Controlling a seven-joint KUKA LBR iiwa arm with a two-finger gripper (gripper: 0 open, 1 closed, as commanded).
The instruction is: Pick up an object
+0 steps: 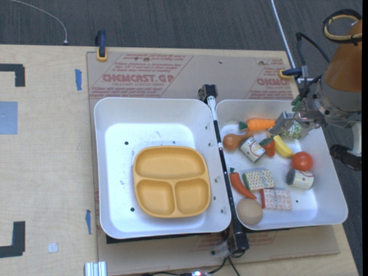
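Item: gripper, grey, mounted on an arm with an orange band, was recorded low over the far part of the right bin. Whether it was parted or clenched could not be told; nothing was seen held.

Nearest pieces: a banana just beside the tool, a carrot towards the bin's far wall, and a small can touching a red piece. A brown pear-shaped piece lay by the divider.

Further out: a tomato, a short white cylinder, two flat printed packets and, a chilli and an egg near the front.

Left bin: a yellow divided plate was noted.

Handling note: the banana was judged the likeliest target. A clean lift would be favoured by a descent centred across its narrow width, well clear of the red piece and can, so that only one item is closed upon.
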